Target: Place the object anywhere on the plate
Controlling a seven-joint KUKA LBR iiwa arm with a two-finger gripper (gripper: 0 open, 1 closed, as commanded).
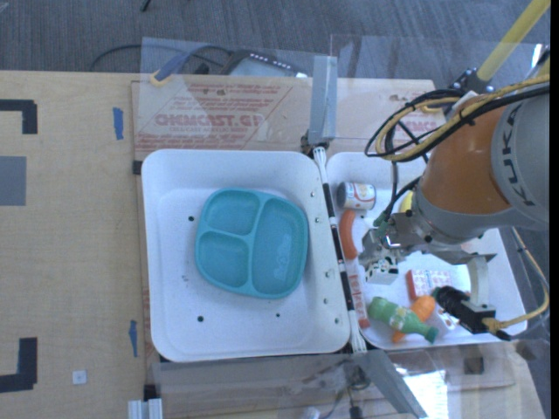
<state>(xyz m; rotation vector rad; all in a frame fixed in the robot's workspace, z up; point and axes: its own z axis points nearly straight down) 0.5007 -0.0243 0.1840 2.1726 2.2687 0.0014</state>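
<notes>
A turquoise plate with three compartments lay alone in the left white bin, apparently kept bare as the target for placing. The grey-and-orange arm reached over the right bin, its gripper low among the clutter there — most likely going for an object. Whether it was apart or clamped on anything could not be told. Candidate objects lay in that bin, none on the plate: a green bottle with an orange cap, a small can, an orange strip — small, colourful, loosely scattered.
</notes>
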